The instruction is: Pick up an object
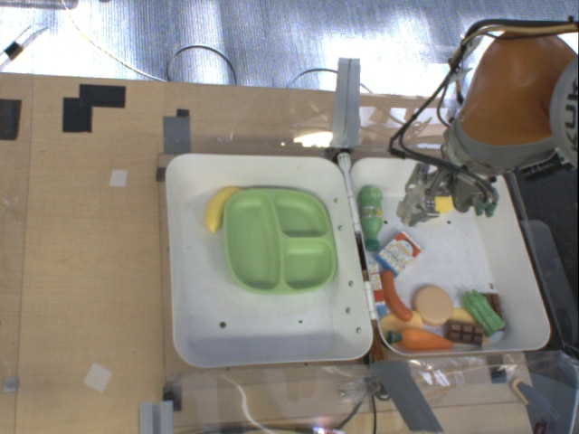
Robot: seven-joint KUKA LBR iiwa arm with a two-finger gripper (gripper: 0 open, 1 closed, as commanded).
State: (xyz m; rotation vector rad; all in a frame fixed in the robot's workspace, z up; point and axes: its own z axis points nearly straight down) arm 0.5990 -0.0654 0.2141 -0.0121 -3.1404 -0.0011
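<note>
My gripper hangs over the back of the right bin, under the orange-banded wrist. A small yellow block shows between its grey fingers, and the gripper is shut on it. Further objects lie in this bin. A green bottle rests by the left wall, with a colourful packet just in front of it. Along the front lie a red sausage, a round tan biscuit, a carrot, a chocolate bar and a green vegetable.
The left bin holds a green divided plate with a banana at its back left edge. A grey post stands behind the wall between the bins. Cables loop behind the bench.
</note>
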